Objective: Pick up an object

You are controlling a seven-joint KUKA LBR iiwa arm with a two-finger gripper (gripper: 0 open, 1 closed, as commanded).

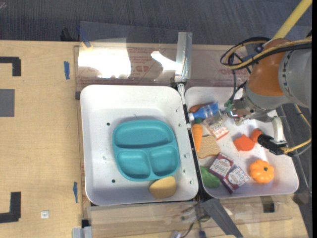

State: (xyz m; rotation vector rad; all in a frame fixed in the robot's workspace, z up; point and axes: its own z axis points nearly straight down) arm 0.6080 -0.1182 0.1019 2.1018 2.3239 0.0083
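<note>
Several small objects crowd the right bin (290, 185): a bottle (205, 110) at its upper left, a carrot (197, 137), bread (208, 147), packets and a small pumpkin (261, 171). The gripper (233, 109) hangs just beside the bottle, so this looks like the approach step. Next comes closing squarely on one item. How far the pincer is open I cannot tell.

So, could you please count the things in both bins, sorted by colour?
Orange: 3 (carrot, pumpkin, orange block)
Purple: 2 (purple packets)
Teal: 1 (plate)
Yellow: 1 (yellow lump)
Green: 1 (green item)
Tan: 1 (bread slice)
Blue label: 1 (bottle)
Red and white: 1 (small packet)
Total: 11
</note>
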